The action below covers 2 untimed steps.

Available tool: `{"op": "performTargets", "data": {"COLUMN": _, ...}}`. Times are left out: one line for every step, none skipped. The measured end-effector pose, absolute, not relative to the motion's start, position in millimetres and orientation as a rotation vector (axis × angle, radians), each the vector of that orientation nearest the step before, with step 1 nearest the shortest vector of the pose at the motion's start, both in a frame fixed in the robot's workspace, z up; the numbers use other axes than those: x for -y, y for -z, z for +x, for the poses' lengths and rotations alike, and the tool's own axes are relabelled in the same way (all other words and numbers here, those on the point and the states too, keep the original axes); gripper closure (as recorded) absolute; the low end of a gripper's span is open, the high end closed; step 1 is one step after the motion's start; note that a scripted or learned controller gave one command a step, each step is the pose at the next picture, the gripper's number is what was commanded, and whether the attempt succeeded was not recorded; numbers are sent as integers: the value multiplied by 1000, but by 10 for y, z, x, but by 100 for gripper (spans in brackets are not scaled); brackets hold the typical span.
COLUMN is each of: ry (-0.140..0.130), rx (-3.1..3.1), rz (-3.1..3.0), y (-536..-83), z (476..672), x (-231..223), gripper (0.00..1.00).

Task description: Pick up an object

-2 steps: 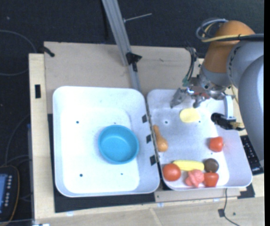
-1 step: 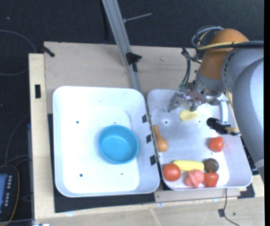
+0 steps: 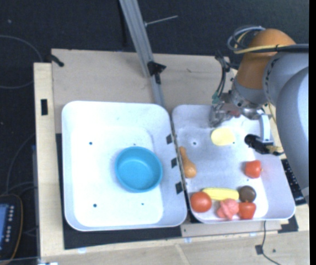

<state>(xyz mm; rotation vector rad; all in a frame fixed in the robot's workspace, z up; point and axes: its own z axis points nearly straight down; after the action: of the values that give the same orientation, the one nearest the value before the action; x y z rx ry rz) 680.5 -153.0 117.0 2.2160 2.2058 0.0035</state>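
Note:
My gripper (image 3: 222, 116) hangs over the far part of the right bin (image 3: 202, 123), just above a pale yellow lemon-like object (image 3: 222, 136). Whether the object touches it I cannot tell. Other things in this bin: an orange carrot-like piece (image 3: 187, 163) by the left wall, a small red tomato (image 3: 252, 169) to the right, and along the near edge a red tomato (image 3: 201, 202), a yellow banana (image 3: 220, 193), a brown ball (image 3: 247, 193), a pink object (image 3: 228, 208) and a red piece (image 3: 246, 210).
The left bin (image 3: 86, 126) holds a blue bowl (image 3: 138, 169). A grey metal pole (image 3: 138, 37) slants up from between the bins at the back. The arm's grey body (image 3: 290, 109) covers the right bin's right side.

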Motion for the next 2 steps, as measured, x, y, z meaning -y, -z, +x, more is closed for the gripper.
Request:
{"op": "performTargets", "data": {"ry": -11, "rx": -2223, "rz": 2215, "y": -1769, "z": 6795, "x": 1436, "gripper": 100}}
{"op": "performTargets", "data": {"ry": -10, "rx": -2225, "rz": 2211, "y": -2435, "z": 6835, "x": 1494, "gripper": 100}}
